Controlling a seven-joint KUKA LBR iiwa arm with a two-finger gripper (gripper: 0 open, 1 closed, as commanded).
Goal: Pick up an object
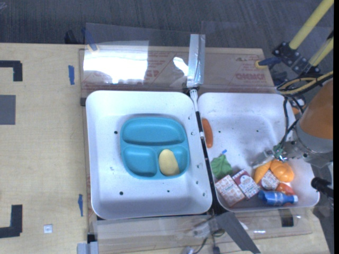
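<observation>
In the right bin [238, 115], a heap of small objects lies along the near side: a green leafy toy [221, 165], two red-and-white cartons [237, 187], an orange fruit [281, 170] with other orange pieces beside it, and a blue bottle [276, 198]. An orange carrot-like piece [207, 132] rests against the bin's left wall. My gripper [278, 154] reaches in from the right and sits low at the heap's right end, just above the orange fruit. Nothing is visibly held in it.
The left bin [103, 152] bears a blue divided plate [151, 134] with a yellow oval object [168, 162] in its near-right compartment. The arm's orange band [321, 115] and cables hang over the right bin's far-right corner. A clear sheet lies behind the bins.
</observation>
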